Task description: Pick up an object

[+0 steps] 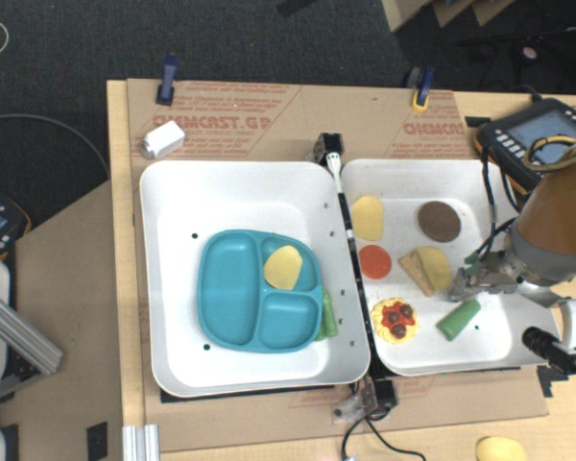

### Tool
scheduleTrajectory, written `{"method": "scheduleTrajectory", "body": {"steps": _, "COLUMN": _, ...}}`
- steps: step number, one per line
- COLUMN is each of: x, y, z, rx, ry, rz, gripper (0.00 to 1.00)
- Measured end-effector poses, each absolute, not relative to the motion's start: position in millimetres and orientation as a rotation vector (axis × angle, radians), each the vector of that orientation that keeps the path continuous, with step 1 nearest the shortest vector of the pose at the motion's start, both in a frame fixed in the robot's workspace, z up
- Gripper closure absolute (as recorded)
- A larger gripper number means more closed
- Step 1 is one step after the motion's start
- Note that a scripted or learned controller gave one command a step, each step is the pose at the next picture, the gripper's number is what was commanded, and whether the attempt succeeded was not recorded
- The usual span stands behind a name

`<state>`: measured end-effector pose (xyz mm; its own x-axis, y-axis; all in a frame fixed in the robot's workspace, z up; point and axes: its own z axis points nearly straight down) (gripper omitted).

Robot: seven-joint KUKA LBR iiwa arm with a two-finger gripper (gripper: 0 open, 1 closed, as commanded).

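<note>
The pincer [472, 279] sits low in the right bin [403, 173], at its right side, just above the far end of a green cylinder-shaped toy [458, 319] and just right of a tan wedge-shaped piece [426, 269]. Its metal parts are small and cluttered from this angle, so whether it is spread or pressed together cannot be told, and nothing can be seen clamped in it; it may be touching the green toy's end, but that is unclear too. The arm [554, 229] comes in from the right edge, its orange band sitting over the bin's right wall, the grey wrist below it angled leftward and down toward the bin floor.

The other things in the right bin lie loose: a yellow piece [368, 217] at the far left, a brown disc [439, 221] to its right, a red-orange round [374, 261] nearer, and a small pizza-like toy [396, 320] with dark red spots at the near left.

In the left bin [173, 257] rests a teal divided plate [240, 291], with a yellow oval toy [283, 268] in its far right compartment and a green strip [327, 315] just beside its right edge. Both bins stand side by side on the tabletop [269, 113].
</note>
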<state>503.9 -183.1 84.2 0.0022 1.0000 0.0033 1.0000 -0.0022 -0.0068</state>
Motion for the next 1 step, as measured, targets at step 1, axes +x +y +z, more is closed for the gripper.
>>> {"method": "scheduleTrajectory", "body": {"steps": 1, "x": 546.8, "y": -152.1, "z": 84.7, "rx": -2.219, "ry": -2.229, "rz": -0.003, "gripper": 1.00}}
